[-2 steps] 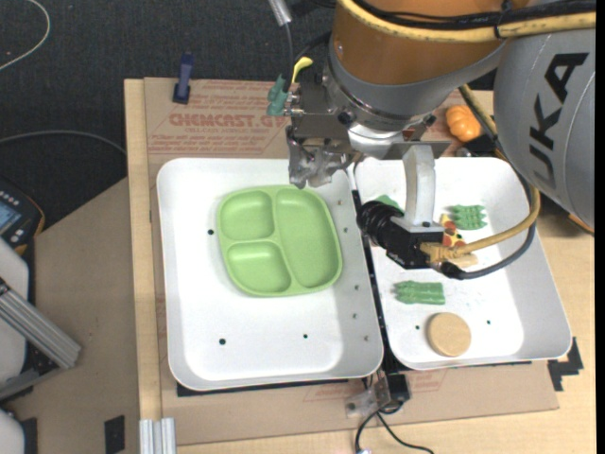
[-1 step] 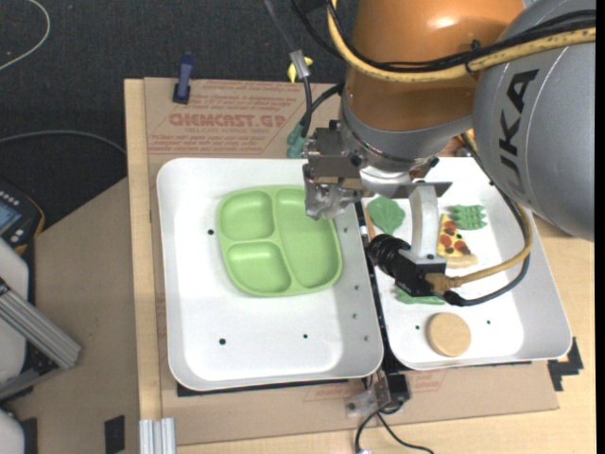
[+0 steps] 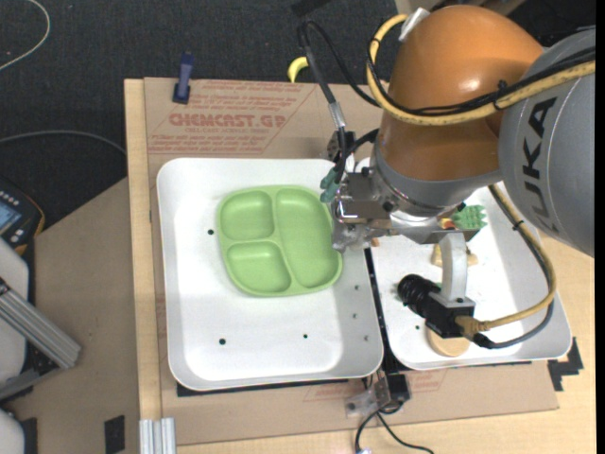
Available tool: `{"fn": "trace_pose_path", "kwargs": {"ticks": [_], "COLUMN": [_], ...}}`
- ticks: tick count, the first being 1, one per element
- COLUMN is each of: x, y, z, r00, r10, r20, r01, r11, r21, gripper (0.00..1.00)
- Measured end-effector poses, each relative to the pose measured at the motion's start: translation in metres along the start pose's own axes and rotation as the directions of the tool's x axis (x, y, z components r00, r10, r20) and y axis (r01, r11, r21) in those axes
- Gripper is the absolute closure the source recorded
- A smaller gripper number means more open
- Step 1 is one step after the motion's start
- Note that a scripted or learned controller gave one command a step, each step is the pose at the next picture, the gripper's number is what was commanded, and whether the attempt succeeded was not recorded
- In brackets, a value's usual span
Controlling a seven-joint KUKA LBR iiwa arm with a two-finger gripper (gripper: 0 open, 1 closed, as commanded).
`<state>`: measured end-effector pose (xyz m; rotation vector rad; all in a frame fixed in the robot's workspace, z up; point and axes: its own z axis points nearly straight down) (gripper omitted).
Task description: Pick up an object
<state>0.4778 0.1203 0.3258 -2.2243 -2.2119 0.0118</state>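
Observation:
A light green divided plate (image 3: 279, 240) lies in the left white bin (image 3: 189, 329), towards its upper right. My gripper (image 3: 348, 219) hangs under the orange wrist, over the wall between the two bins and right at the plate's right edge. I see nothing held in it. In the right bin (image 3: 539, 334), a small green toy piece (image 3: 470, 218) peeks out from under the arm. A tan rounded object (image 3: 450, 342) lies near that bin's front edge, and another tan piece (image 3: 442, 253) sits partly hidden behind the robot's bracket.
The large grey and orange arm covers most of the right bin. A cardboard sheet (image 3: 227, 116) lies under both bins, with a blue clip (image 3: 182, 78) at its back left corner. Cables run behind the bench.

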Motion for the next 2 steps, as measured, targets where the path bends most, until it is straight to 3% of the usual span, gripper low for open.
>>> {"fn": "trace_pose_path", "kwargs": {"ticks": [1, 2], "x": [-0.011, -0.029], "y": [0.016, 0.022], "z": [-0.219, -0.085], "r00": [1.000, 1.000], "r10": [-0.006, -0.002], "r20": [-0.007, 0.002], "r01": [0.006, 0.002], "r11": [1.000, 1.000], "r21": [-0.030, 0.005], "gripper": [1.00, 1.00]}}
